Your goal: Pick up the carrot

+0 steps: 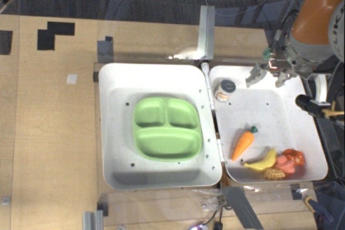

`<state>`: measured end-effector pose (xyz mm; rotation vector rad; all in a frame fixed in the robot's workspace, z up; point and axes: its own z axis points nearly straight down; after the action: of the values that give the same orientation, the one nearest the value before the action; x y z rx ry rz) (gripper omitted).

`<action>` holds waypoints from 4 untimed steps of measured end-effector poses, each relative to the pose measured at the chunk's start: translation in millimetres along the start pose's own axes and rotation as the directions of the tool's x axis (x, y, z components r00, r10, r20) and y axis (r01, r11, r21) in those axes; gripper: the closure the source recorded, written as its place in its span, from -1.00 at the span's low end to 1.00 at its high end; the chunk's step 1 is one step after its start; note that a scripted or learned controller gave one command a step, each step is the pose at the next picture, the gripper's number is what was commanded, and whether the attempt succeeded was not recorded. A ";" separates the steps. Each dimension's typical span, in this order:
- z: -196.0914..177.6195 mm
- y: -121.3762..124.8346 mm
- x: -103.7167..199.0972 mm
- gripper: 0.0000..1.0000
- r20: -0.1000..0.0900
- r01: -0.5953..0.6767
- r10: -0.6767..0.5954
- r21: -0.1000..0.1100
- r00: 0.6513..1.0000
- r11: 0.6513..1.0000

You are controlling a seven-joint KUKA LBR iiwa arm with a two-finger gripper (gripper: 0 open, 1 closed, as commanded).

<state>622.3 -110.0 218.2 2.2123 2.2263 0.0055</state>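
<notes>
Lying in the right bin (318, 167), the carrot (243, 145) rests on the white floor toward the bin's near side, its long axis slanted: the pointed orange tip aims down and to the left, and the green stub aims up and to the right. In the left bin (116, 116) sits a green tray (167, 127), well apart from the job. Just right of the carrot's tip lies a banana (262, 161), close to it but seemingly not touching, with a red toy (291, 160) beyond that. A small round jar (225, 88) stands in the right bin's far left corner.

The gripper (268, 74) hangs over the far edge of the right bin, its two fingers (255, 76) spread apart and holding nothing. From there the carrot lies toward the near side and a little to the left, well apart from the fingers. A clean grasp likely calls for the fingers to close across the slanted body, not along it, and clear of the banana.
</notes>
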 end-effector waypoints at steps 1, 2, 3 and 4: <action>-5.3 -0.2 -39.4 -1.00 0.001 -0.233 0.233 -0.003 0.973 0.973; 13.9 -17.9 -81.9 -1.00 0.001 -0.418 0.418 0.000 0.908 0.908; -19.5 2.8 -35.7 -1.00 0.001 -0.642 0.642 0.000 0.766 0.766; 19.9 -5.9 -76.9 -1.00 0.003 -0.690 0.690 0.001 0.723 0.723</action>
<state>616.9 -186.9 198.2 2.8830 1.2445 0.0022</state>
